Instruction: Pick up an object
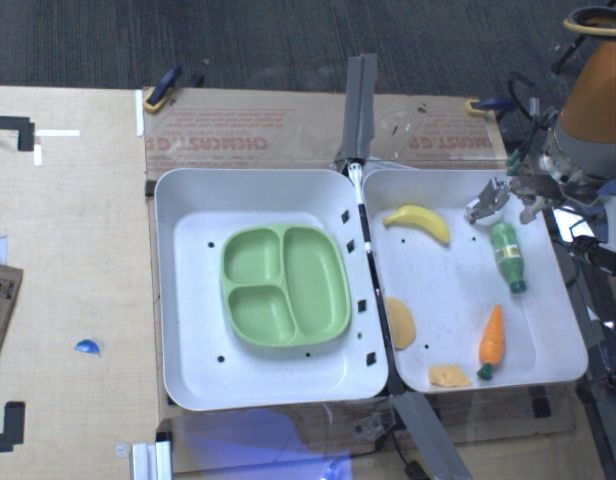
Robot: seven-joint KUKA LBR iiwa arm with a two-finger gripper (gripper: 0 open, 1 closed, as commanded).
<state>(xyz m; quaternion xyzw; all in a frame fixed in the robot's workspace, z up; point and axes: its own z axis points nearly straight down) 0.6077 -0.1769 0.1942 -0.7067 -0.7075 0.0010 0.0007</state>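
Yellow cheese wedge (449,375) lies lower right, beside an orange carrot (491,338); fingers (485,206), upper right, state indiscernible, above a green bottle (507,255).

1. Two white bins: the left bin (178,268) and the right bin (548,358), touching side by side.
2. One green divided plate (286,286), inside the left bin.
3. One banana (419,221), right of the plate.
4. One green bottle (508,256), right of the plate.
5. One carrot (491,340), right of the plate.
6. One round tan piece (399,323) and one yellow wedge (449,375), both right of the plate.
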